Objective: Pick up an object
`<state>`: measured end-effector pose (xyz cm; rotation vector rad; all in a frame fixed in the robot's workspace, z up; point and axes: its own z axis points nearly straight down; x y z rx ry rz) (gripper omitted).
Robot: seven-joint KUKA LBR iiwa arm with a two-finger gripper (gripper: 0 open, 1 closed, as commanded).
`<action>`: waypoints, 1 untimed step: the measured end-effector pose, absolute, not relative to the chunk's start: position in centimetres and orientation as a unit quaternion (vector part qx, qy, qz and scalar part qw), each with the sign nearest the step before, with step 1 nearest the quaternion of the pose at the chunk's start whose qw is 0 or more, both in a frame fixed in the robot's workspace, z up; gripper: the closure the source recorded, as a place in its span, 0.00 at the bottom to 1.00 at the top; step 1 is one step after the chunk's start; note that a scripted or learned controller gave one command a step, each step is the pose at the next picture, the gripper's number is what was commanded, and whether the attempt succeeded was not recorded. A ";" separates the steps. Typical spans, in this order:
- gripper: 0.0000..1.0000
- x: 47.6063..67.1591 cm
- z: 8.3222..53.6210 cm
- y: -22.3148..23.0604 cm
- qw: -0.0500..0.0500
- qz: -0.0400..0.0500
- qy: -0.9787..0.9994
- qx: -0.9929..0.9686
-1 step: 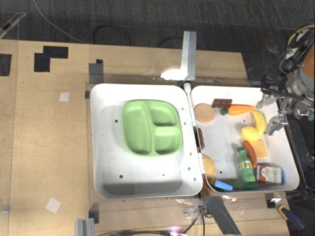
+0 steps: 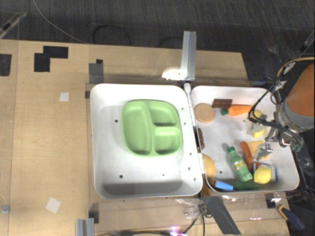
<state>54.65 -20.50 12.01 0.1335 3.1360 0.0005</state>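
In the right shallow white bin (image 2: 290, 178), a small green plastic bottle (image 2: 239, 165) with a pale label lies tilted near the metal pincer (image 2: 263, 150), whose opening I cannot tell.

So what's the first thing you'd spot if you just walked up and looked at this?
Probably the big green divided tray, sitting alone in the left white bin. Next, the right white bin, crowded with toy food: a carrot near the back, a green bottle lying in the middle, and a yellow lemon near the front. The robot's gripper hangs over that pile, reaching in from the right.
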 end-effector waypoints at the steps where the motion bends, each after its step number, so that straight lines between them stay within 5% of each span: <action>1: 0.00 52.2 9.0 -18.5 0.009 -0.002 0.998 0.066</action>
